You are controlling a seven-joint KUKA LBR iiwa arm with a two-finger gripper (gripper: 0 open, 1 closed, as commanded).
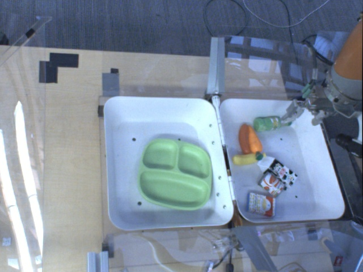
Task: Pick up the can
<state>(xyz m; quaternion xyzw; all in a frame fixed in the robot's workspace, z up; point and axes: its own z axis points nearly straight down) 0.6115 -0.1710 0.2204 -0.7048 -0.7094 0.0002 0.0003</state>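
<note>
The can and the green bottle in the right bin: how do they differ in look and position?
The can has a red-and-white label and lies near the bin's front edge; the green bottle is plain green and lies at the back, close to the gripper. The can looks shorter and broader, the bottle slimmer. Both lie on their sides in the right bin.

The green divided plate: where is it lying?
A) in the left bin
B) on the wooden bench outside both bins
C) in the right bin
A: the green plate lies flat in the left bin, apart from the items in the right bin.
</note>
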